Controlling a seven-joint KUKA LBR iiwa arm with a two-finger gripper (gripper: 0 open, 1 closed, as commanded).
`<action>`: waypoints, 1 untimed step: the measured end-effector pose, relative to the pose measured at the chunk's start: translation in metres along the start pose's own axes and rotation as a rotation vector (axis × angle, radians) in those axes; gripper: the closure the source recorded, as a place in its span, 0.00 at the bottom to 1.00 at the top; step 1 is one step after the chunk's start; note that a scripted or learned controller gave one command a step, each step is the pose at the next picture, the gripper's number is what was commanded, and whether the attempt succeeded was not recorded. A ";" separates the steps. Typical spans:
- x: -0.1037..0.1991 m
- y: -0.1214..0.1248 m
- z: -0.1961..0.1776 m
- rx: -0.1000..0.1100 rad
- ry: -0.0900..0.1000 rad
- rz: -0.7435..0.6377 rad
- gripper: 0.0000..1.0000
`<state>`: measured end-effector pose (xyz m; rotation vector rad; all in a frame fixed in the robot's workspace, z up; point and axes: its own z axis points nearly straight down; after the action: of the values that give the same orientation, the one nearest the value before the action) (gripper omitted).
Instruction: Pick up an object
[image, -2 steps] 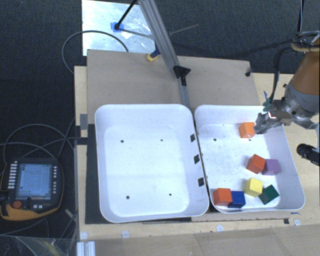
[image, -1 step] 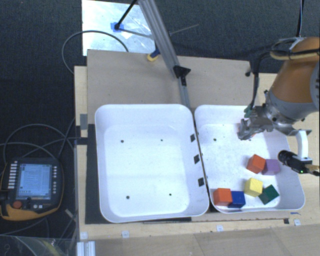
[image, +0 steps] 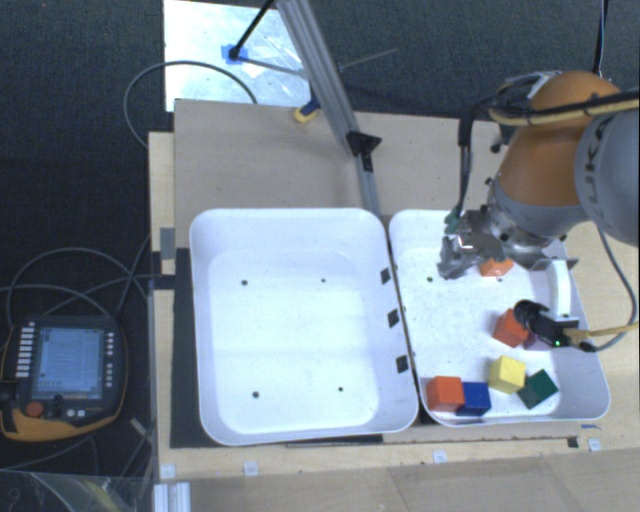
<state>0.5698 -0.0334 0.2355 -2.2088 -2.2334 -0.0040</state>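
My gripper (image: 455, 262) hangs over the upper part of the right bin (image: 430, 330), its metal fingers pointing down toward the bin floor. A small orange block (image: 495, 267) lies just to its right, partly under the wrist. An orange-red block (image: 510, 328) sits mid-bin beside a black cable end. Along the bin's near edge lie an orange block (image: 445, 391), a blue block (image: 476, 398), a yellow block (image: 507, 374) and a green block (image: 539, 388). I see nothing between the fingers.
The left bin (image: 290, 320) stands beside the right one, joined by black clips along the shared wall. A grey pole (image: 335, 100) slants across the back of the bench. A teach pendant (image: 62, 375) lies on the floor at left.
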 end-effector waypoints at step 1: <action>0.053 -0.001 -0.005 -0.001 0.001 0.000 1.00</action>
<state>0.5680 0.0194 0.2401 -2.2084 -2.2337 -0.0052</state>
